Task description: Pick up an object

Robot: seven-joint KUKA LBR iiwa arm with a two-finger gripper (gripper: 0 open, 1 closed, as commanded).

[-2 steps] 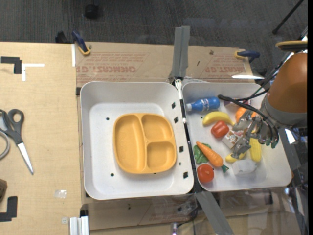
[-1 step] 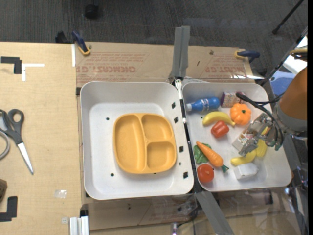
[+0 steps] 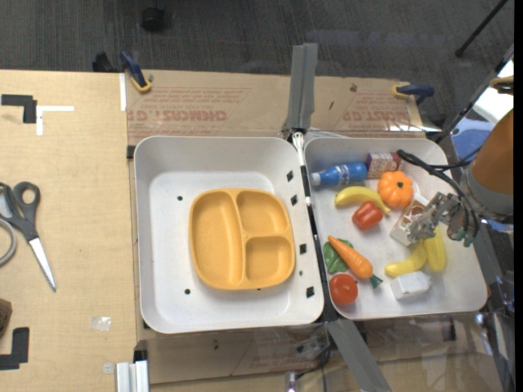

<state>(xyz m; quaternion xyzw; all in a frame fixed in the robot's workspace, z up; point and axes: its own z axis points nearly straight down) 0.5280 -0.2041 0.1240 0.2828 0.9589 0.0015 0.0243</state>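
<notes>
Camera view has the gripper (image 3: 431, 219) low in the right bin (image 3: 470, 296), just beside the pumpkin (image 3: 396, 190), over a clear packet (image 3: 406, 225) and bananas (image 3: 425, 256). Whether it grips anything, I cannot tell; nothing looks lifted, so the pick seems undone. Left of that bin, another holds an orange tray (image 3: 242, 238). Both rest on a cardboard-covered bench (image 3: 212, 104) above dark carpet.

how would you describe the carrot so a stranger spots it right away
Look in the right-hand white bin, toward the side next to the other bin. The carrot lies slanted there above a round red tomato. It is the one long, tapering orange piece, with green leaves.
</notes>
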